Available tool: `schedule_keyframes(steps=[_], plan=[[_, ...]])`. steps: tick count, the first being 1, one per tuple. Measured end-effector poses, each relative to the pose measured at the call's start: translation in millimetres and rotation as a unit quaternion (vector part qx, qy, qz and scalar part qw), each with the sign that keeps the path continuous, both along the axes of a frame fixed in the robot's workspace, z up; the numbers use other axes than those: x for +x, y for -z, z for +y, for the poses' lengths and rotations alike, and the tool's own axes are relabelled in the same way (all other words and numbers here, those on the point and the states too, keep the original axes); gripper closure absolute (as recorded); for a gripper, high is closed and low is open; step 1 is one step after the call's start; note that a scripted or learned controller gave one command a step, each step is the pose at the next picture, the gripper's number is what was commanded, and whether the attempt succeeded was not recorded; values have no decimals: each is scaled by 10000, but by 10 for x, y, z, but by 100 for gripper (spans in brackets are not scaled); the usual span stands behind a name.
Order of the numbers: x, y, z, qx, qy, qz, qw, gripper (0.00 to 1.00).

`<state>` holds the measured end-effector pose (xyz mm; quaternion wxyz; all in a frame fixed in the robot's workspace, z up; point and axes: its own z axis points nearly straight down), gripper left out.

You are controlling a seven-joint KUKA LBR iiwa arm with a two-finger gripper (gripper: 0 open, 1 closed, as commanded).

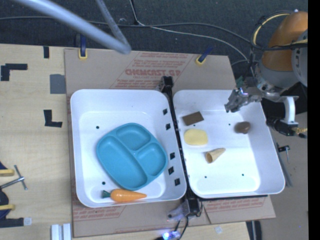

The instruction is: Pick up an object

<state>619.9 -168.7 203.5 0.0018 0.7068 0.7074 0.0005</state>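
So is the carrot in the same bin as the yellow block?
No, the carrot lies in the left bin beside the blue plate, while the yellow block sits in the right bin.

The rounded grey metal arm segment [282, 74] is wearing a broad glossy orange band [290, 36] just above the wrist, with a thin yellowish cable [260, 29] looping beside that band. Below the wrist, a small dark metal two-finger gripper [234, 103] is showing pale, shiny highlights (its finer parts are too blurred to make out). Behind the gripper, a white bracket [289, 109] and a black fitting [282, 126] are hanging off the wrist's side.
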Motion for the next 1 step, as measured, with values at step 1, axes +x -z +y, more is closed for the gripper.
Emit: schedule_keyframes(steps=[1], plan=[[39,-436,33,2,-5,-3,10000,100]])
